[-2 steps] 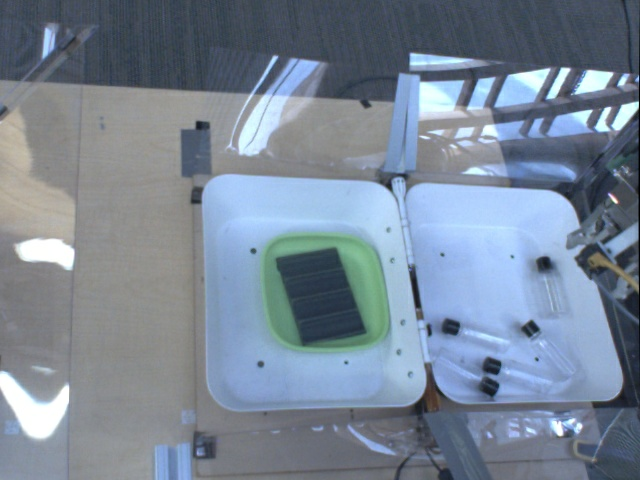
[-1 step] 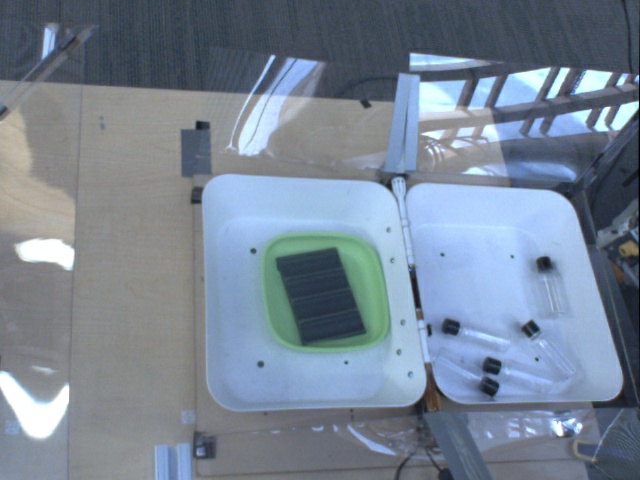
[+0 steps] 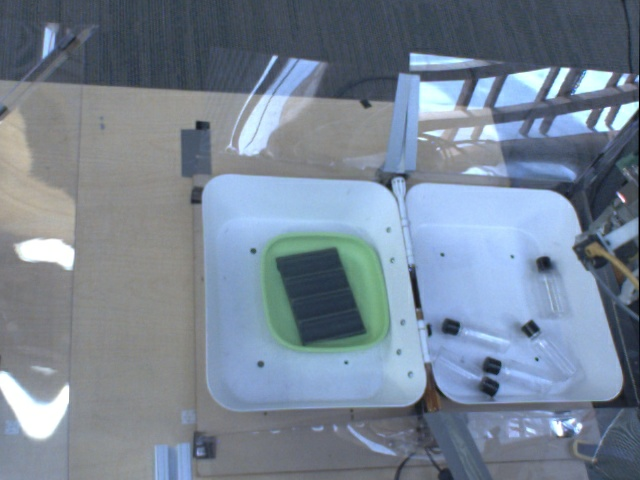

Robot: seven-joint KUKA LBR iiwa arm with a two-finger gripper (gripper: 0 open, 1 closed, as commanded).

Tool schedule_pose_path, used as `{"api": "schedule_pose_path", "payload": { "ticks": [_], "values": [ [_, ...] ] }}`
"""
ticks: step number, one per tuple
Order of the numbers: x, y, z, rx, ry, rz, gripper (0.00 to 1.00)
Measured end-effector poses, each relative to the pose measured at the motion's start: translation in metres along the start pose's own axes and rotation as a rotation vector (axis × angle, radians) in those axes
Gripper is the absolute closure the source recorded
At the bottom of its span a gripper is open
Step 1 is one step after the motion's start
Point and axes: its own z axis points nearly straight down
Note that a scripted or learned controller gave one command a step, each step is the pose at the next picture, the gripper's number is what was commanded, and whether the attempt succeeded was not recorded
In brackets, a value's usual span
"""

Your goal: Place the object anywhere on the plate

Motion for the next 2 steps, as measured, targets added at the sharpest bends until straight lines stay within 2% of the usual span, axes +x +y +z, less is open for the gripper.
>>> {"api": "schedule_pose_path", "payload": {
  "ticks": [1, 2],
  "values": [
    [-0.017, -0.007, -0.081, -0.006, 0.005, 0.091, 0.00],
    [0.038, 0.017, -0.051, -0.003, 0.002, 0.178, 0.00]
  ]
}}
